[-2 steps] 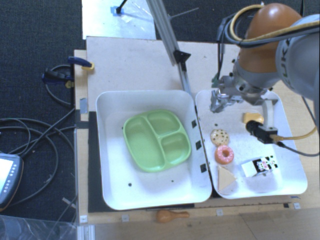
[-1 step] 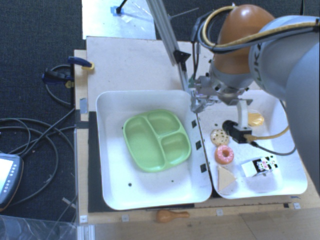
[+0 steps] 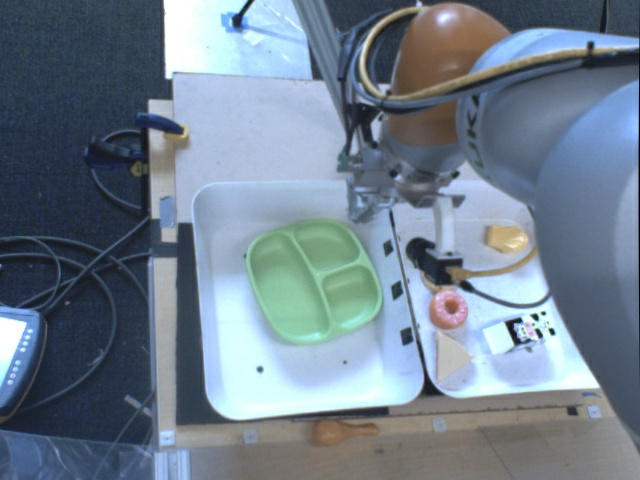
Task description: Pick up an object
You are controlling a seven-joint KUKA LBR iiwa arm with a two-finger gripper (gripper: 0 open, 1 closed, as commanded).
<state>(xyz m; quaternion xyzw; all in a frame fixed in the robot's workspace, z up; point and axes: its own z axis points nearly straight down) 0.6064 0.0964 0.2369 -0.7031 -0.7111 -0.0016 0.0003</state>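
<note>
Two white bins sit side by side; the gripper [image 3: 372,206] hangs over the dividing rims near their far edge, a green sectioned plate [image 3: 315,280] in the left bin [image 3: 230,368] just beside and nearer the camera. The plate is smooth moulded plastic, rounded-rectangular, long axis running corner to corner of its bin. In the right bin [image 3: 560,368] lie a pink ring doughnut [image 3: 449,310], tan wedge [image 3: 452,356] and yellow lump [image 3: 507,237]; finger opening and contents: cannot tell.
</note>
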